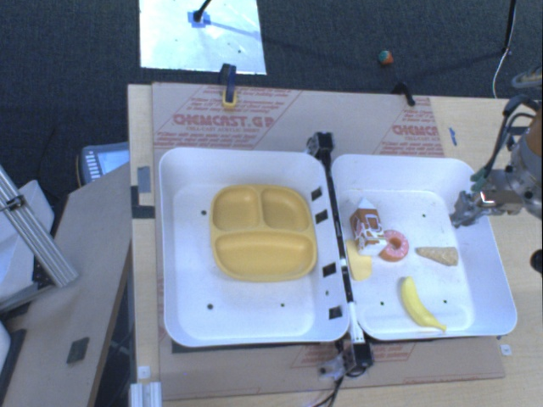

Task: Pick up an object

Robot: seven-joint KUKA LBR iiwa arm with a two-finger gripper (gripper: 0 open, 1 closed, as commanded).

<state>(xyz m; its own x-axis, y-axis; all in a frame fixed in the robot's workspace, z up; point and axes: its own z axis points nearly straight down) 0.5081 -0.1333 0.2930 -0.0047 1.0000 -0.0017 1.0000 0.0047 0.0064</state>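
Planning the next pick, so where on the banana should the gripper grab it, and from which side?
Probably the banana's thick middle, coming straight down, fingers across its narrow width. It lies flat and alone near the right bin's front, curving toward a tapered tip, with open floor on both long sides.

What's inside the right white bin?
In the right bin: a banana, a pink donut, a tan wedge, a small carton and a yellow piece partly covered by the carton.

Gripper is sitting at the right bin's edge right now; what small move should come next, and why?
Probably shift the gripper leftward and toward the front of the right bin, over the tan wedge. That piece lies nearest the gripper and apart from the donut and banana, so it looks the easiest target.
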